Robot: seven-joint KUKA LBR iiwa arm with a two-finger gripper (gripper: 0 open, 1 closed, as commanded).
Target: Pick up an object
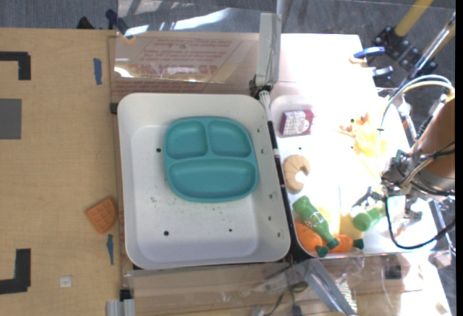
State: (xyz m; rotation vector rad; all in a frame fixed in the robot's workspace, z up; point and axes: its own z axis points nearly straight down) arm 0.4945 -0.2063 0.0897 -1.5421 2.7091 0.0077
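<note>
Camera view, right bin (325,47) as landmark: hand (376,200) low at its near right corner, glare-washed, grip state impossible to tell. Just beside it, perhaps touching, a green toy (367,219). At the bin's near left corner, bottle (315,219) over carrot (312,239); croissant (295,170) and pink cup (296,122) along its left wall.
</note>
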